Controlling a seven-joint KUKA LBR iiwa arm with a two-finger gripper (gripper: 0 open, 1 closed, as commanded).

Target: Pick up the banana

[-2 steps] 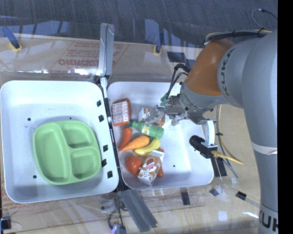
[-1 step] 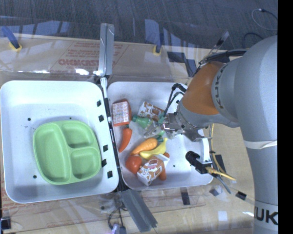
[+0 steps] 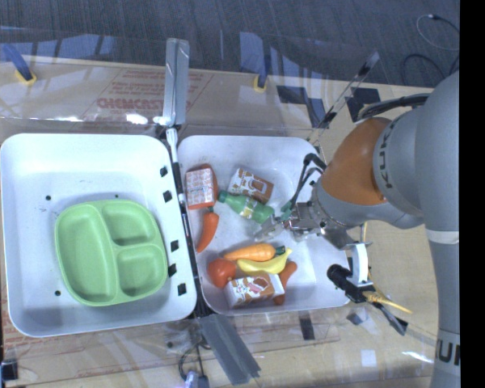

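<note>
Approach step. Banana lying low in right bin under an orange carrot (touching). End effector hovering at banana's 1 o'clock, nothing held; opening cannot tell. Next: descend toward 7 o'clock, straddle banana.

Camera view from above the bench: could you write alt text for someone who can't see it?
A grey and orange robot arm reaches from the right into the right white bin, its gripper above a yellow banana lying among toy foods. The left white bin holds a green divided plate.
</note>
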